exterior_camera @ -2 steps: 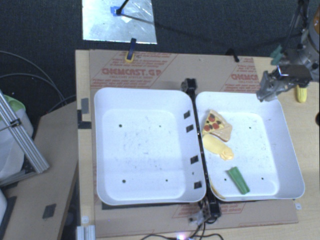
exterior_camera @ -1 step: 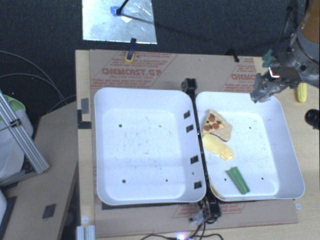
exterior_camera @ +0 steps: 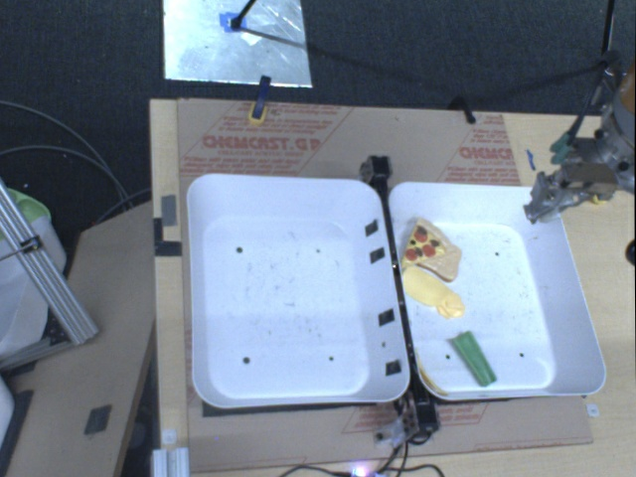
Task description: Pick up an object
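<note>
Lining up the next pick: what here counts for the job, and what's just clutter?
Job: pizza slice, yellow piece, green piece, all in the right bin; gripper over that bin's far right corner.
Clutter: left bin, foil sheet, cables.

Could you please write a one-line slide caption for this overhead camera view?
Gripper poised at the right bin's far corner; pizza slice, yellow piece and green stick inside.

One camera, fixed above the bench (exterior_camera: 328, 127), looks down at a slant — far enough back to take in both bins, left bin (exterior_camera: 288, 291) and right bin (exterior_camera: 537, 296), with floor beyond the far edge. The arm (exterior_camera: 596, 162) enters from the right, near the frame's upper corner.
</note>
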